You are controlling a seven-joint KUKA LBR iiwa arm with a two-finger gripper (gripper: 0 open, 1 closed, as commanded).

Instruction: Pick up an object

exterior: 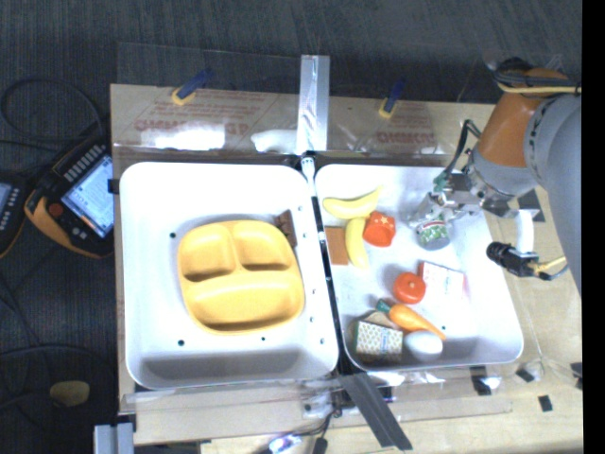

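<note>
The right bin point(492, 334) holds a yellow banana point(350, 203), a second banana piece point(356, 244), a red pepper point(379, 229), a red tomato point(409, 288), a carrot point(414, 318), a white egg point(423, 344), a patterned box point(378, 339), a white and pink packet point(443, 279) and a brown block point(336, 245). My gripper point(437, 223) hangs low over the bin's upper right part, to the right of the red pepper and above the packet. A small round greenish shape lies right under its tip; I cannot tell whether that is an object or part of the gripper.
A yellow compartment tray point(241, 274) lies in the left bin point(151, 348). The divider between the bins point(321, 272) runs down the middle. My arm's orange band point(510, 126) sits beyond the right bin's far right corner. A handheld pendant point(80, 201) lies left of the bench.
</note>
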